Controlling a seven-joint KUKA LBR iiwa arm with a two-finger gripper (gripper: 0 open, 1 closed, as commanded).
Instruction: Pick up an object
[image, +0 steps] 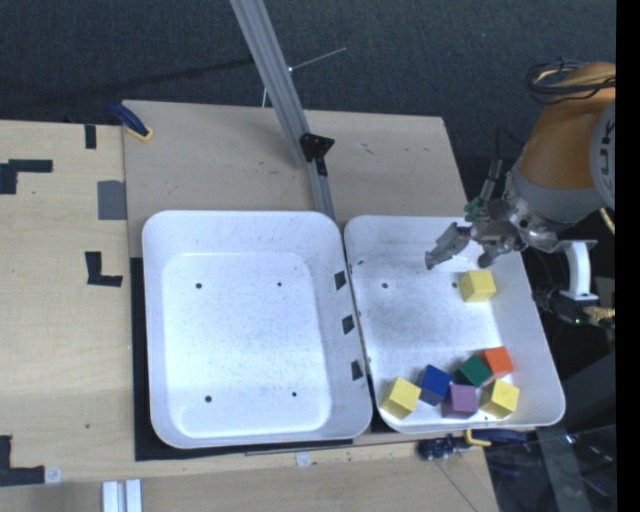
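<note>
My gripper (460, 260) hangs over the far part of the right bin (400, 320), open, with nothing between its fingers. A lone yellow cube (477, 286) lies on the bin floor just below and to the right of the fingertips. At the bin's near edge sits a cluster of cubes: yellow (402, 396), blue (434, 383), purple (462, 399), green (472, 371), orange (497, 360) and another yellow (503, 397).
The left bin (165, 300) stands beside the right one, their rims touching. A slanted metal rail (285, 85) crosses the bench behind the bins. The grey-and-orange arm (565, 150) comes in from the right.
</note>
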